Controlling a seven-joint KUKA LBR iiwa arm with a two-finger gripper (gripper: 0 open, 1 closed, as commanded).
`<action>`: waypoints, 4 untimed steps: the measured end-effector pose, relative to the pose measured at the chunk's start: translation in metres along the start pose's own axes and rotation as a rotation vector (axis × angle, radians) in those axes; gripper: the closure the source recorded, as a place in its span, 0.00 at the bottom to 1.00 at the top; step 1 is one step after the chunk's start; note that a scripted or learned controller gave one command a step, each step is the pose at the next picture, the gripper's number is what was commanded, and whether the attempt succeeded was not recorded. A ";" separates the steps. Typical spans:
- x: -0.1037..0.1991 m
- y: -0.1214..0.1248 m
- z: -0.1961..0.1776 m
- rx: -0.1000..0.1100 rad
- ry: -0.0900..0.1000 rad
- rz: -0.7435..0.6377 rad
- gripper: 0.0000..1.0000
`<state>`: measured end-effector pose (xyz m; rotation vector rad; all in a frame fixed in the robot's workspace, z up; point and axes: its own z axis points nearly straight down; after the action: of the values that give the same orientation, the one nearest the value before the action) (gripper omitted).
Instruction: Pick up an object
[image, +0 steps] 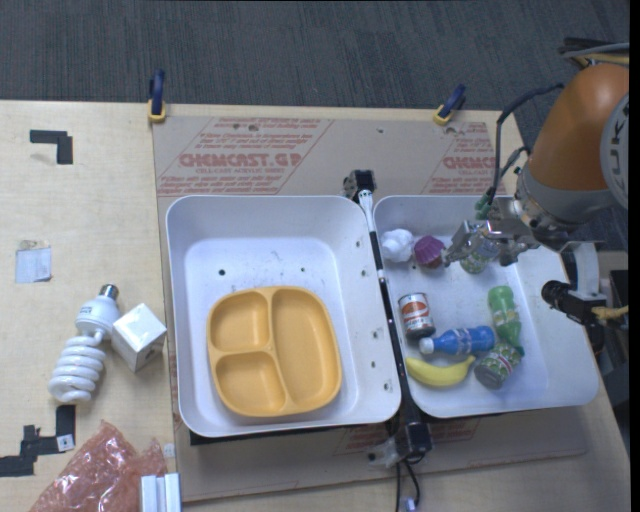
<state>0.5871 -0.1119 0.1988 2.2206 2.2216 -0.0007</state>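
**End effector low over the right bin's far side, no grasp confirmed**

We see the end effector (478, 243) reaching in from three o'clock and hanging over the upper part of the right bin (560, 385), roughly at twelve o'clock within that bin. Its metal parts overlap a small greenish object (476, 258) there, and we cannot tell whether it is spread or pressed together, nor whether it pinches anything; the view is too cluttered at that spot.

The candidates for picking all lie in the right bin. A purple ball (430, 251) and a white lump (397, 243) sit at ten o'clock, just beside the end effector. A small can (415, 313) lies near nine o'clock. A blue bottle (460, 342) and a banana (440, 371) lie touching at seven o'clock, with a green bottle (503, 312) and a dark jar (497, 367) toward five o'clock. They lie loose and tumbled, which suits random picking.

The left bin (190, 240) holds a yellow divided tray (273, 350), probably parked as a larger item. On the table (80, 220) at nine o'clock rest a spiral light bulb (82, 352) and a white cube (139, 335), well apart from the bins.

We judge the arm is at the approach or closing step, most likely aimed at the greenish object beneath it.
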 end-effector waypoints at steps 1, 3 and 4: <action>0.019 0.022 0.106 0.000 0.000 0.001 0.00; -0.025 -0.047 0.098 0.000 0.000 0.002 1.00; -0.025 -0.047 0.098 0.000 0.000 0.002 0.00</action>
<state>0.5397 -0.1369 0.1010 2.2224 2.2199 -0.0001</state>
